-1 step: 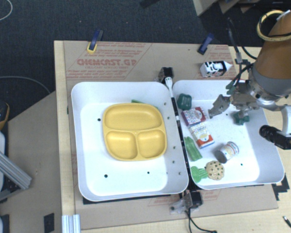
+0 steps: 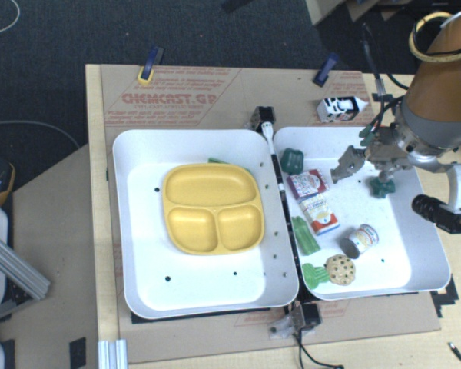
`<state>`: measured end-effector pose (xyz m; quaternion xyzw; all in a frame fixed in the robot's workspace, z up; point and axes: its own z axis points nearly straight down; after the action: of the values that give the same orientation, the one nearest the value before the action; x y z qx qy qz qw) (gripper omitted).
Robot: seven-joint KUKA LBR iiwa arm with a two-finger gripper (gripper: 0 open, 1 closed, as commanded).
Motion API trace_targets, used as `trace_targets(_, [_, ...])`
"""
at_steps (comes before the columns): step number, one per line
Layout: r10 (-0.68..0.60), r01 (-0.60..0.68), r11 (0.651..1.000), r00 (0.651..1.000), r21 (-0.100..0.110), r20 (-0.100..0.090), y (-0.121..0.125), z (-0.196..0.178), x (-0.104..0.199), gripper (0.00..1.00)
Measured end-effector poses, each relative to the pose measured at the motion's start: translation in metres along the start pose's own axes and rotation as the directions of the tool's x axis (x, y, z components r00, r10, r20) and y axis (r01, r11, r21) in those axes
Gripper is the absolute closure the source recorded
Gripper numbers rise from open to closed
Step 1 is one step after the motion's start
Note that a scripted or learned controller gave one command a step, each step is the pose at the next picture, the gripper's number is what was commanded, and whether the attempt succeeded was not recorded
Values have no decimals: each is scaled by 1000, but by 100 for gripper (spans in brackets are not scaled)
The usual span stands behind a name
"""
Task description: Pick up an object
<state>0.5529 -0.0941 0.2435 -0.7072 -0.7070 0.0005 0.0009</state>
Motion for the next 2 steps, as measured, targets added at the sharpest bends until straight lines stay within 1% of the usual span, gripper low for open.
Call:
trace_targets(1, [0,0,1000,1000,5,-1,6,61,3,0])
trace_targets(2, [0,0,1000,1000,7,-2,4,125,1,0])
